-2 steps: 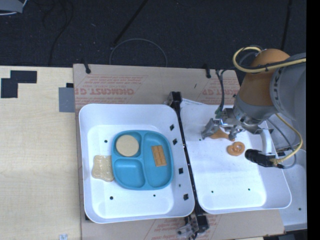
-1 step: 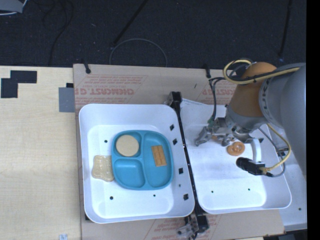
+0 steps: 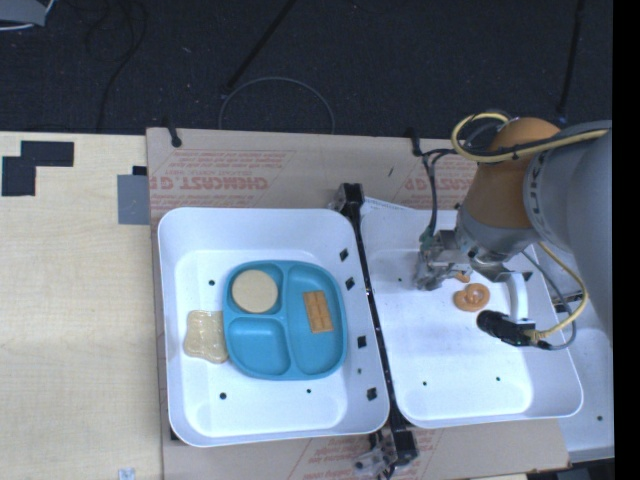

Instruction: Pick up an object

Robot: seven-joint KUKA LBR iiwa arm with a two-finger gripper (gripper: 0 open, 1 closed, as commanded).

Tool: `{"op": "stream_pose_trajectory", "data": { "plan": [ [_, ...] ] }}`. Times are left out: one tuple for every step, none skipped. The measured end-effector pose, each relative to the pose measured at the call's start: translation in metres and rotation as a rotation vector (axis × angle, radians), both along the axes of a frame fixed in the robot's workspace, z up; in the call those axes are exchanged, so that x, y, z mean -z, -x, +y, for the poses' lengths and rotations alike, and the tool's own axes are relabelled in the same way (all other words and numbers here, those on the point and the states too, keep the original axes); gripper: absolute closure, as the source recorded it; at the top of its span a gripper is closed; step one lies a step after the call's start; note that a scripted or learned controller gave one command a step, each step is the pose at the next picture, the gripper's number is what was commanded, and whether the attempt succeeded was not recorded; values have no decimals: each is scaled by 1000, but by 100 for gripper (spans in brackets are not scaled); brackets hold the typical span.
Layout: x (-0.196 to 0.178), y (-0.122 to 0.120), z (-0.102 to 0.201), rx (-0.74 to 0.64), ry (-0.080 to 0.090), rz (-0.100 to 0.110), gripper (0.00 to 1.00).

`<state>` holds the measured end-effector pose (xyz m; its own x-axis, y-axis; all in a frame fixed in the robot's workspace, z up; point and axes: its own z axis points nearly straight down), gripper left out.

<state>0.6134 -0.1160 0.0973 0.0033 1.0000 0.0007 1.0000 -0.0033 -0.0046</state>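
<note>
Bench with 2 bins: gripper (image 3: pixel 432 273) low in right bin (image 3: pixel 480 388), beside ring (image 3: pixel 471 296).
Jaw state cannot be told; tray (image 3: pixel 285 353) fills left bin (image 3: pixel 190 238), leaving ring the likely target.

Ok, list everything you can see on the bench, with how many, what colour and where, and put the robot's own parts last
White bins: 2, side by side on the bench; left bin, right bin.
Divided tray: 1, blue, three compartments, in the left bin.
Round cracker: 1, tan, in the tray's upper left compartment.
Rectangular cracker: 1, orange-brown, in the tray's right compartment.
Pale yellow piece: 1, on the left bin floor, against the tray's left edge.
Ring-shaped piece: 1, orange, in the right bin, just right of the pincer.
Cardboard sheet: 1, brown, under both bins.
Arm: 1, grey with an orange band, over the right bin.
Pincer: 1, low in the right bin.
</note>
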Motion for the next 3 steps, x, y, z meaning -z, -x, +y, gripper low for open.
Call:
{"op": "stream_pose_trajectory", "data": {
  "plan": [
    [-58, -7, 5, -4, 1, -6, 100],
    [-102, -9, -1, -3, 1, -7, 100],
    [-154, -9, -3, -5, 1, -8, 100]
  ]
}}
